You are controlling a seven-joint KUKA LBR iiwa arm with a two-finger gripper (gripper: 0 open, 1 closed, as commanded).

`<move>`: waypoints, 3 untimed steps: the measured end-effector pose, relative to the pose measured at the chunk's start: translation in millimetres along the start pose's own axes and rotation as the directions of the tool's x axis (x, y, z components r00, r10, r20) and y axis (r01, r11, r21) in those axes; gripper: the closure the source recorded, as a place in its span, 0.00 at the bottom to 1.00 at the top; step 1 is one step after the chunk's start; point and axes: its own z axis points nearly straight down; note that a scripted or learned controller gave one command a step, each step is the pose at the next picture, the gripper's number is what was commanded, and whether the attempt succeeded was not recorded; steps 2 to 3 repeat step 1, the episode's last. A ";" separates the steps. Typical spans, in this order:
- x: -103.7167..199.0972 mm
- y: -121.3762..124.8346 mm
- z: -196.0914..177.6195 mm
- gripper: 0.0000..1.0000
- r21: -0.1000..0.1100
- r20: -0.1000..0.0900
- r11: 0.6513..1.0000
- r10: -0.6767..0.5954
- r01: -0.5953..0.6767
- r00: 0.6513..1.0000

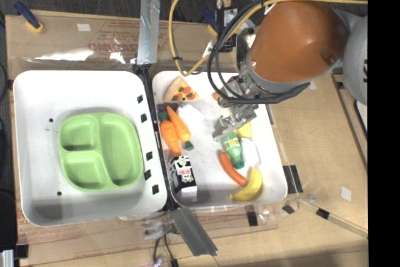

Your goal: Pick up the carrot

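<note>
2 white bins sit side by side on the bench; the left bin (25, 134) holds a green divided plate (100, 150). The right bin (206, 194) holds the rest, and the grey arm's orange band (294, 40) hangs over its upper right. The gripper (230, 125) is low above a green bottle (234, 150); I cannot tell how its jaws stand. A banana (250, 186) lies bottom right. The carrot (181, 125) lies untouched near the left wall, beside a second one (169, 137).
</note>
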 end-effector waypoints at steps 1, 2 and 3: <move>-72.8 -8.0 -43.3 1.00 0.002 0.001 0.990 -0.144 0.144 0.990; -72.8 -8.0 -43.3 1.00 0.002 0.001 0.990 -0.144 0.144 0.990; -72.8 -8.0 -43.3 1.00 0.002 0.001 0.990 -0.144 0.144 0.990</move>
